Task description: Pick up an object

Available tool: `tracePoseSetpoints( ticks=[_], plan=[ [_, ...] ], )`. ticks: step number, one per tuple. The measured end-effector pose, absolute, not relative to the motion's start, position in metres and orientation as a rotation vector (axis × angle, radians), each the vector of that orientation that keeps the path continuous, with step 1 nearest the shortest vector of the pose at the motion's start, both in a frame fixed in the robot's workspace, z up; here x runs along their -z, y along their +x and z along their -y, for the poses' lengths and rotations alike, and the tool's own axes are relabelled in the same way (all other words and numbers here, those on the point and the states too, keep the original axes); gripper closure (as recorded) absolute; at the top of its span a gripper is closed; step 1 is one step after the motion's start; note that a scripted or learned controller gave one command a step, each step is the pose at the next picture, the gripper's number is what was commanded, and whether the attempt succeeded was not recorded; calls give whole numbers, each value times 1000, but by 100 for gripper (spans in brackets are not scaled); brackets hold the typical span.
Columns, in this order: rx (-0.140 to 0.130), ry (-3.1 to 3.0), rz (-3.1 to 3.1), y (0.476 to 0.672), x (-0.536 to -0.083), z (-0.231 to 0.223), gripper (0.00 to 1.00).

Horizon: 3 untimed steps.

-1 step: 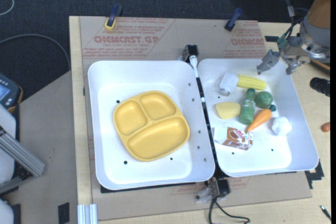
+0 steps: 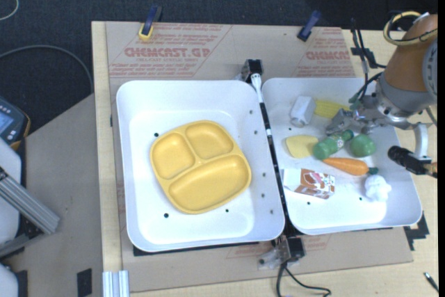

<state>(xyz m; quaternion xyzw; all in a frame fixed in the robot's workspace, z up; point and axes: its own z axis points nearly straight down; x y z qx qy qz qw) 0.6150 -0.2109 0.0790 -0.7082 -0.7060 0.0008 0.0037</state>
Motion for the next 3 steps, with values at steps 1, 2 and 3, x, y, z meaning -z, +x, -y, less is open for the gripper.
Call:
tracePoseSetpoints(
  ticks=[1,2,3],
  plan=[
    [-2,-2221,2216,562,-116,195,0],
    [-1,-2219,2218,513,-151,168,0],
    [10,-2222,2232,479,-276,129,0]
  ],
)
